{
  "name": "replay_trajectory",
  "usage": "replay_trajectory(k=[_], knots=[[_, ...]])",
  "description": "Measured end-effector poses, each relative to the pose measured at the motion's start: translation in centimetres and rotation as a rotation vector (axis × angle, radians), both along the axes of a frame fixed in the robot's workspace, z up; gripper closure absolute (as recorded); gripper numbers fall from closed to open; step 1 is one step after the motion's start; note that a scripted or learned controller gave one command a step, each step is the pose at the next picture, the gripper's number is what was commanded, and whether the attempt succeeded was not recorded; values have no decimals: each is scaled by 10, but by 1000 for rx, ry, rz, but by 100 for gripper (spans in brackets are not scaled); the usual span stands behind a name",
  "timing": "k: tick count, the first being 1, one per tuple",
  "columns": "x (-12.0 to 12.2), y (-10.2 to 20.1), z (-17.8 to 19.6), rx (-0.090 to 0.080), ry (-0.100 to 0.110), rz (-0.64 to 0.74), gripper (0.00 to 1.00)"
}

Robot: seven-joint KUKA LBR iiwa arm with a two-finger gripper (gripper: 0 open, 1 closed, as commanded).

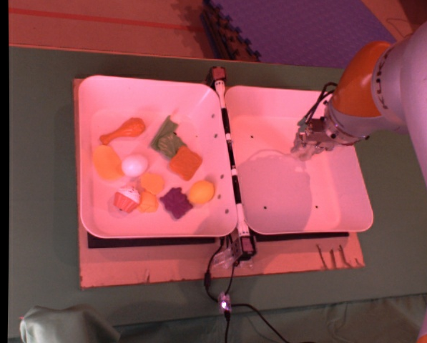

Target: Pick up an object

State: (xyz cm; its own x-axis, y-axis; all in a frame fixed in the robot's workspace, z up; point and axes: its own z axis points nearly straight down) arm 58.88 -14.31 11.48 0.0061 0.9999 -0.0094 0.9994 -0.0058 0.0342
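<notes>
Camera view looks down at a slant on a green counter (48,191) that carries two shallow white bins side by side. Taking the black-and-white divider strip (229,163) between the bins as the landmark: the left bin (91,91) lies against its left side and the right bin (342,191) against its right side.

All the small things sit in the left bin, left of the strip. Nearest the strip is a yellow lemon-like piece (201,191), low in the bin. Just left of that lies a purple piece (176,202), and above the two an orange square waffle-like piece (185,163). A green leafy piece (168,138) sits higher, touching or nearly touching the orange square. Further from the strip are a chicken drumstick (124,130), a white egg (134,165), a yellow-orange rounded piece (107,161) beside the egg, two small orange pieces (151,191) below the egg, and a cupcake (126,200) with a pale top, near the bin's lower left.

On the other side of the strip, well apart from all these things, the grey arm with its orange band (367,77) reaches in from the right, and the end effector (304,147) hangs over the upper part of the right bin. It is too small and blurred here to tell whether it is spread or pressed together, and nothing can be seen pinched in it.
</notes>
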Motion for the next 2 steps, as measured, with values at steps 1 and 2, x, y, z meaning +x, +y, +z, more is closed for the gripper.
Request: replay_trajectory(k=[1,2], knots=[[1,0,66,6,22,4,100],[0,9,121,6,22,4,100]])
